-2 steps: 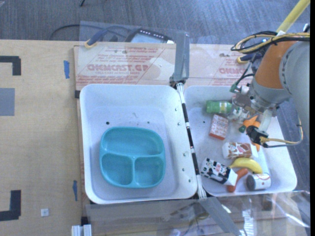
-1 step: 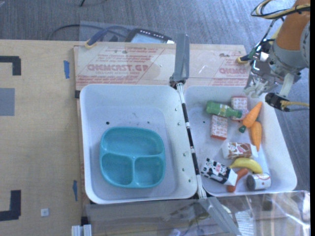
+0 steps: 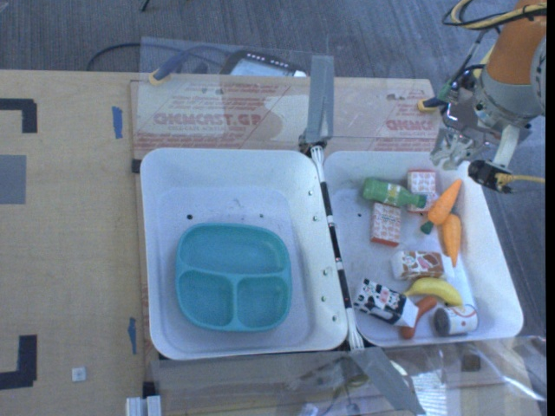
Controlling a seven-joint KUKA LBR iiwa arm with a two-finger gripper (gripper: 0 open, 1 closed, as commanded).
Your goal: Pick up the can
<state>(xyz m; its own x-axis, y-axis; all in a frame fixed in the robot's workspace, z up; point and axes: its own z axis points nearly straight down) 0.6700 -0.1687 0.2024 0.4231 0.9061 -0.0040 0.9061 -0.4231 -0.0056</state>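
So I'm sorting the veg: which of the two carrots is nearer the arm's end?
The upper carrot, slanted beside the small red-and-white carton; the other carrot lies below it, farther from the gripper.

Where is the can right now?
The can lies on its side in the near right corner of the right bin, just below the banana.

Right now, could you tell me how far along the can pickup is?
Nothing looks done yet: the can lies on its side at the near corner of the right bin, beside the banana. The gripper hangs over the bin's far edge, well away from the can. Reaching, grasping and lifting all remain.
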